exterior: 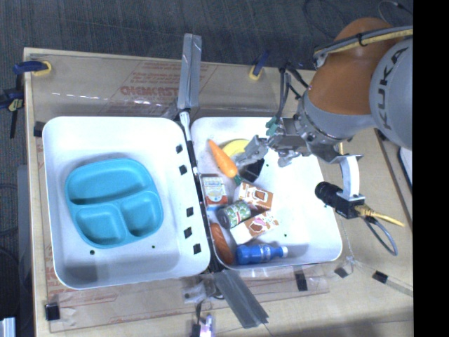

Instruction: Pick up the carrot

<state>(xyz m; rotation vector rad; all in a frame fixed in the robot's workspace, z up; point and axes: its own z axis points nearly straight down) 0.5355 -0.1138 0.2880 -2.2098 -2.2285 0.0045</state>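
From my station: gripper low in the right bin, near its far wall. I cannot tell how far apart the fingers stand. Carrot, a smooth orange taper, lies just left of the fingertips, close to the rim dividing the bins. Bare white floor to the fingers' right. Below them: crowded small cartons and a blue bottle. Left bin holds a glossy blue compartment tray.
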